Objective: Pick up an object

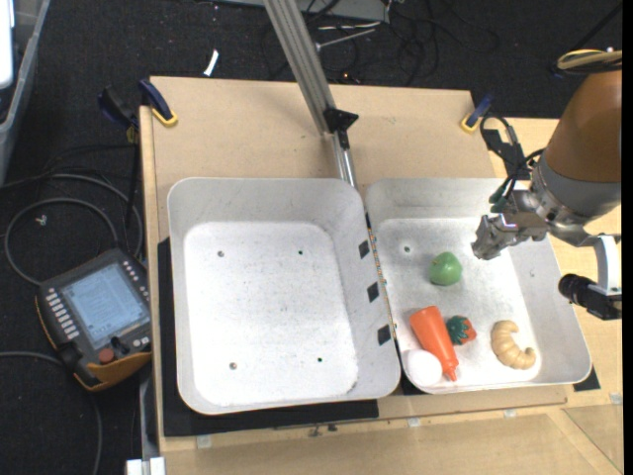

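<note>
Claw point(488, 242): I'm seeing it hanging over the right bin's upper part, near the far-right wall; can't tell if it's wide or narrow from this angle, nothing visible in its grip.
Arm point(584, 156): reaching in from the right, orange band up top, grey wrist w/ cables below.
Green ball point(446, 269): sitting on the right bin floor just below-left of the claw, near it but apart.
Carrot point(435, 338): orange, lying toward the bin's front, well apart from the claw.
White ball point(424, 367): touching the carrot's lower end, front-left corner.
Red-green item point(460, 330): just right of the carrot.
Croissant point(512, 344): front-right area of the bin.
Right bin point(406, 201): I'm watching all items in this one.
Left bin point(267, 285): beside it on the surface point(257, 132).
Pendant point(96, 315): lying on the floor left of the surface.
</note>
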